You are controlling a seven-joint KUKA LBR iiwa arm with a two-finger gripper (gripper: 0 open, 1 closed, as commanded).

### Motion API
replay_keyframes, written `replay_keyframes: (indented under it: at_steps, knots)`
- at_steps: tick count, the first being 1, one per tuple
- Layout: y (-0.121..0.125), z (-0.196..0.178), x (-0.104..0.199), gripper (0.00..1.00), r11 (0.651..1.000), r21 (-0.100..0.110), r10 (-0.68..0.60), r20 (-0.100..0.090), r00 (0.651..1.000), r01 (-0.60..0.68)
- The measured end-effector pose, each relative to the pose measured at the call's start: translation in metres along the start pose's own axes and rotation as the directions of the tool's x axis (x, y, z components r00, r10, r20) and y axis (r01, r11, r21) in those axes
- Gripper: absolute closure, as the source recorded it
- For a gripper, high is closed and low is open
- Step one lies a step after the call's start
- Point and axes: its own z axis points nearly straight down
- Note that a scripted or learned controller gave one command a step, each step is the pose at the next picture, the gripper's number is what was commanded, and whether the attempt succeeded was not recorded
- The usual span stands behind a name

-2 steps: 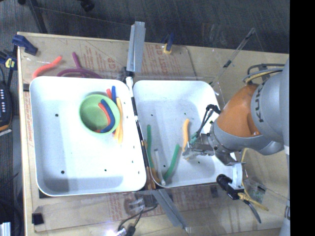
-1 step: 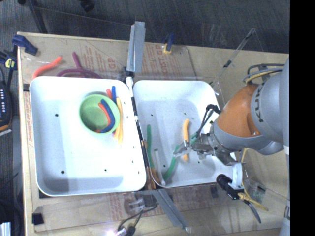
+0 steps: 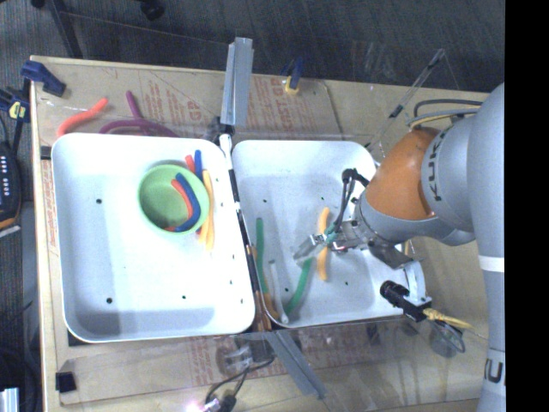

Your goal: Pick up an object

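Observation:
The right bin [image 3: 283, 157] holds several thin flexible sticks. An orange stick [image 3: 323, 267] lies near the bin's middle, and a green stick [image 3: 300, 288] slants down to its left. Another green stick [image 3: 260, 245] lies along the left wall, with a pale one [image 3: 275, 292] beside it. My gripper [image 3: 321, 244] is low in this bin, right over the orange stick where it meets the upper end of the slanting green one. The wrist hides what lies directly under it.
The left bin [image 3: 103, 290] carries a green bowl [image 3: 163, 197] with red, blue and yellow sticks draped over its right rim. Loose orange [image 3: 81, 117] and purple [image 3: 137, 127] sticks lie on the bench behind that bin. A grey bar [image 3: 237, 80] stands between the bins at the back.

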Motion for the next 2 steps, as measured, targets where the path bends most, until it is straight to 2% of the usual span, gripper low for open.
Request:
replay_keyframes:
  at_steps: [1,2]
  knots:
    - [0.002,-0.012,-0.001,1.00,1.000,-0.004,-0.003,0.004,1.000,0.003]
    - [0.038,-0.104,0.054,1.00,0.972,0.002,0.233,-0.001,0.972,-0.233]
